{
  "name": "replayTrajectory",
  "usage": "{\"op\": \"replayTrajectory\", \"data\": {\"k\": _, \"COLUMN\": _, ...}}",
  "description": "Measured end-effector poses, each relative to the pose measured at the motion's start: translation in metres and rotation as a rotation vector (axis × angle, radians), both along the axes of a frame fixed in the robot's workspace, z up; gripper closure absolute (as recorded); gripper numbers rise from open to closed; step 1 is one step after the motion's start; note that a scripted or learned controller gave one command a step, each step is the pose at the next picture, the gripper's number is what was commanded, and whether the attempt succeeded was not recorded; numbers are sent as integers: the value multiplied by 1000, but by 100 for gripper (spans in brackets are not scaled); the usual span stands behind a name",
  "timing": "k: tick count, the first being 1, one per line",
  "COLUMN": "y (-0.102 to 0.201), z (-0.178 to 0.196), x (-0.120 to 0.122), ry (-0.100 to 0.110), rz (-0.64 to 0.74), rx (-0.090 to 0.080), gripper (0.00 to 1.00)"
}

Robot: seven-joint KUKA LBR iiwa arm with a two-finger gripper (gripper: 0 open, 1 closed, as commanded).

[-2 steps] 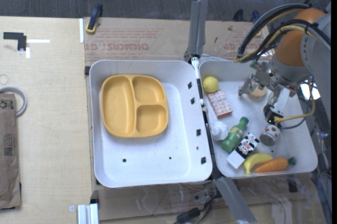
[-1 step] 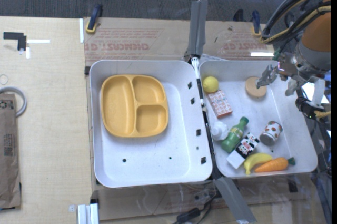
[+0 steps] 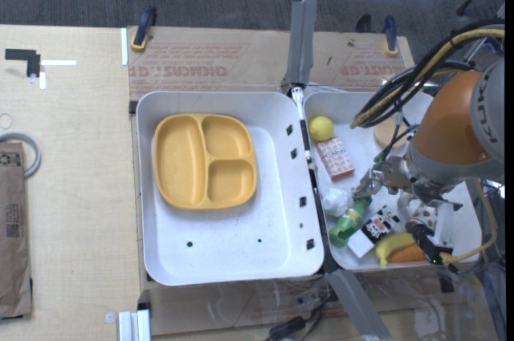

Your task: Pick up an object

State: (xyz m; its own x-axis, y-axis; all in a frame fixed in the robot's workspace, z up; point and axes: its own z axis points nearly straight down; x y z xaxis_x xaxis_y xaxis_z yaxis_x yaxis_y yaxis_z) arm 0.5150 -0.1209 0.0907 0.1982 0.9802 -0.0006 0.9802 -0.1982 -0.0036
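Although the grey arm (image 3: 450, 131) with its orange band covers much of the right bin's far right corner, the bench (image 3: 64, 171) and both white bins show plainly. Reaching in from the right, the arm hangs over the right bin (image 3: 337, 103), its gripper (image 3: 393, 179) low above the clutter near that bin's middle; whether the fingers are apart or together cannot be told, since the wrist hides them, and nothing can be seen caught between them. The left bin (image 3: 225, 251) is the larger open surface, and it carries a yellow divided plate (image 3: 205, 160) lying flat toward its far left corner, three compartments facing up. In the right bin the objects crowd together. A yellow lemon (image 3: 321, 127) sits by the left wall near the far edge, and just beside it, toward the near edge, lies a small pink-and-white box (image 3: 335, 157). Further toward the near edge, along the left wall, a green bottle (image 3: 347, 225) lies tilted, close to the gripper's left. A black-and-white carton (image 3: 376, 229) rests just right of the bottle, under the gripper. By the near edge a banana (image 3: 395, 245) lies touching an orange carrot (image 3: 408, 254), both below and slightly right of the gripper.
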Motion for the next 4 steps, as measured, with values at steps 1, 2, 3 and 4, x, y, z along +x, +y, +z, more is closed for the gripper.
{"op": "replayTrajectory", "data": {"k": 1, "y": 16, "z": 2, "x": 1, "ry": -8, "rz": 198, "rx": -14, "gripper": 0}}
{"op": "replayTrajectory", "data": {"k": 2, "y": 19, "z": 10, "x": 1, "ry": -3, "rz": 197, "rx": -7, "gripper": 100}}
{"op": "replayTrajectory", "data": {"k": 3, "y": -24, "z": 102, "x": 64, "ry": -3, "rz": 169, "rx": -2, "gripper": 100}}
{"op": "replayTrajectory", "data": {"k": 4, "y": -18, "z": 204, "x": 80, "ry": -2, "rz": 250, "rx": -2, "gripper": 100}}
